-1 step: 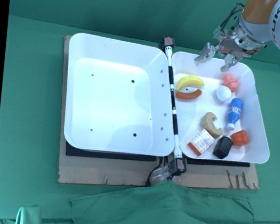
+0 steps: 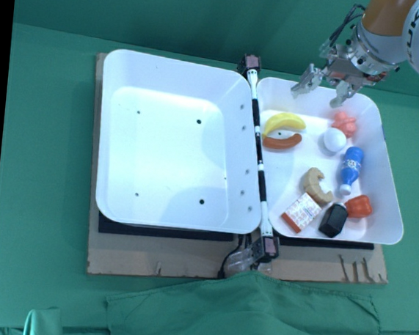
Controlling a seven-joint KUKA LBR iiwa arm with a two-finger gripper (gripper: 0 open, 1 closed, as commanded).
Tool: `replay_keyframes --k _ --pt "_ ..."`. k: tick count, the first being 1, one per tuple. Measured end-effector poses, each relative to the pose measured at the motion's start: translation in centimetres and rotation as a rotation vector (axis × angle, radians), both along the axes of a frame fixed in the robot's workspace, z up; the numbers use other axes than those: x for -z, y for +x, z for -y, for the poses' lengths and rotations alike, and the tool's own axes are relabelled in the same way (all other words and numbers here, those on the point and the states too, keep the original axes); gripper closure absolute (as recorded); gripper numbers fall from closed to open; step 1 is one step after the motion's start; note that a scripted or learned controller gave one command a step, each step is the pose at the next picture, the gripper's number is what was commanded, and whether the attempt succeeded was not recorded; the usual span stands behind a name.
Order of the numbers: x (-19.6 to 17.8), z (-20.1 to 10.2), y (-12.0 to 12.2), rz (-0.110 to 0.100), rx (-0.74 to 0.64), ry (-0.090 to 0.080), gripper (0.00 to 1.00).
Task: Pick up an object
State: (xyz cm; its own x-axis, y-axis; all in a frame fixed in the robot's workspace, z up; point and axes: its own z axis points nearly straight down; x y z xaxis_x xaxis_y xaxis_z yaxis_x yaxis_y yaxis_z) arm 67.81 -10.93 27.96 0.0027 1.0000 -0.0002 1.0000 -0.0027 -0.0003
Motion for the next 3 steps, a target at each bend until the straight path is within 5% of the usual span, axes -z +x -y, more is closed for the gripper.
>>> replay_keyframes --k 2,3 --pt "9.5 0.5 -0.1 -0.006 0.001 -0.001 0.00" --pt "8.0 0.6 0.2 0.005 0.003 -0.004 1.00"
